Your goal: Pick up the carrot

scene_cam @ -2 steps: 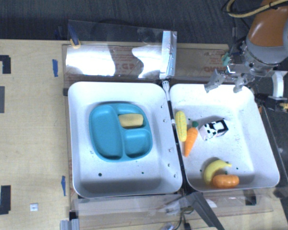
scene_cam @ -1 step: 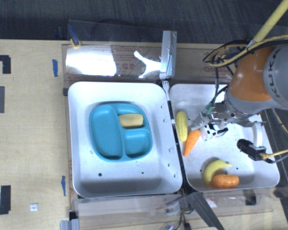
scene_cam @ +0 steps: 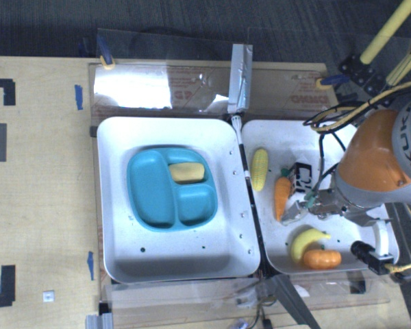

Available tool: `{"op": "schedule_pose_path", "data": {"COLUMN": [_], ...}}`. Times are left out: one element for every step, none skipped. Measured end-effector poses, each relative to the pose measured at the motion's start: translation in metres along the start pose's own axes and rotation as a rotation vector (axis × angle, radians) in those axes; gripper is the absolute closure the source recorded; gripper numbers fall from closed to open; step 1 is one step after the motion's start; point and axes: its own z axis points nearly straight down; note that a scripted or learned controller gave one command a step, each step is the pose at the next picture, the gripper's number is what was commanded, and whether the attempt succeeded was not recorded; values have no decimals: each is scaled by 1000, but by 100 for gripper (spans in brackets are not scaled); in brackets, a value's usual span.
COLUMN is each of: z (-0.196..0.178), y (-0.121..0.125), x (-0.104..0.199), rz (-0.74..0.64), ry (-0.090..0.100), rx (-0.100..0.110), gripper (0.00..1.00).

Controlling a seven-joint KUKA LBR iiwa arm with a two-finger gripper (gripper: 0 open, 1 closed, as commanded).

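**Desk:** While the arm [scene_cam: 370,163] hangs low over the right-hand bin [scene_cam: 342,132], where does the carrot [scene_cam: 281,196] lie?

**Photographer:** On the bin floor, just beside the jaws, on their side facing the other bin [scene_cam: 116,184]. It lies lengthwise, its lower end close against the metal tip. Whether the two touch is not clear from above.

**Desk:** Do the jaws have it?

**Photographer:** Nothing shows between them. Whether they are spread or pressed together cannot be told; the wrist and cables cover too much. The carrot looks to be resting on the bin, not lifted.

**Desk:** So what is done?

**Photographer:** By my reading, the approach only. The jaws are down at the carrot's level and next to it. The closing and the lift are both left to do.

**Desk:** Anything crowding it?

**Photographer:** A corn cob [scene_cam: 259,168] lies beyond the carrot from the jaws, near it but apart. A banana [scene_cam: 307,240] and an orange fruit [scene_cam: 322,259] sit on the jaws' near side, towards the bench's front edge. A blue plate [scene_cam: 151,190] holding a yellow piece [scene_cam: 187,173] sits well apart, in the other bin.
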Motion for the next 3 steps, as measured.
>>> {"op": "schedule_pose_path", "data": {"z": [3,-96,-93], "y": [24,38,30], "x": [-17,72,29], "rz": [-149,-328,-54], "ry": [2,2,0], "rx": [-4,-4,1], "gripper": [0,0,0]}}
